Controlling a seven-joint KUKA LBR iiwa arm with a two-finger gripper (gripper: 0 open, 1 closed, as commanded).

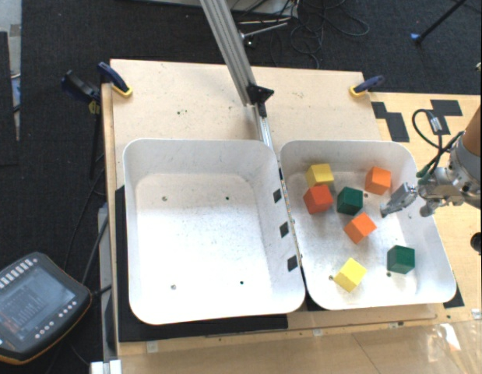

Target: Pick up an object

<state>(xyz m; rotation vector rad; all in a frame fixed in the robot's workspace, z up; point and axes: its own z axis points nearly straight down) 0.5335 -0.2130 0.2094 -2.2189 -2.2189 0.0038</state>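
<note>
The right bin [427, 232] holds several coloured cubes: a yellow one [320, 174], a red one [318, 199], a dark green one [350, 200], two orange ones [378, 180] [360, 227], a second green one [400, 259] and a second yellow one [350, 273]. My gripper [399, 201] reaches in from the right over the bin's right part, between the upper orange cube and the lower green cube. It hangs just right of the middle orange cube, and I see no cube held in it.
The left bin [147, 209] lies beside the right one. A metal pole [229, 41] slants down to the bins' shared top edge. Clamps [114, 80] [366, 86] sit at the board's far corners. A pendant [30, 306] lies at bottom left.
</note>
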